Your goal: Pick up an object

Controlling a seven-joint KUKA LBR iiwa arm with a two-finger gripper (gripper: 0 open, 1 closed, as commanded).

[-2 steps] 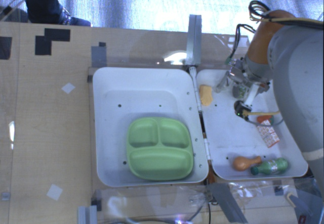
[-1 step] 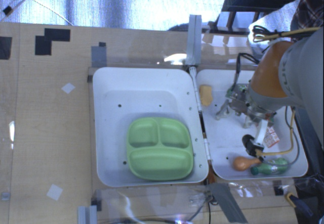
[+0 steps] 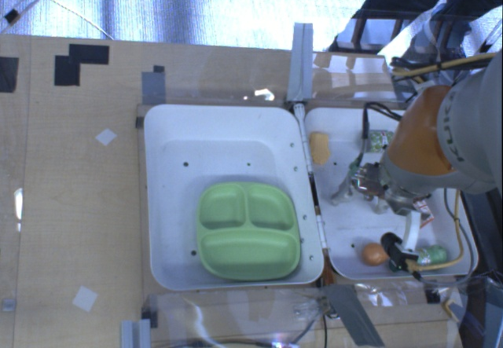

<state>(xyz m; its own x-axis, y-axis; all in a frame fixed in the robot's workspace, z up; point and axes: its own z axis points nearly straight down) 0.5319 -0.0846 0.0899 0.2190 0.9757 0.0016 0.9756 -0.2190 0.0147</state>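
1. bench: carries 2 white bins side by side. black tape patches sit near its far left corner.

2. left bin: holds 1 green plate with 3 compartments. it lies flat in the near half, close to the wall shared with the other bin.

3. right bin: holds the loose items open to picking.
- a yellow block lies in the far left corner, just beside the shared wall.
- an orange ball rests near the front wall.
- a green item lies to the right of the ball, near the front right corner. its kind cannot be told.
- a pale green pack sits toward the far side, partly hidden by the arm.

4. arm: reaches in from the right, with the orange band over the right bin.

5. gripper: sits low over the bare middle of the right bin. it lies between the block and the ball and is apart from both. whether it is spread or closed cannot be told from this angle.
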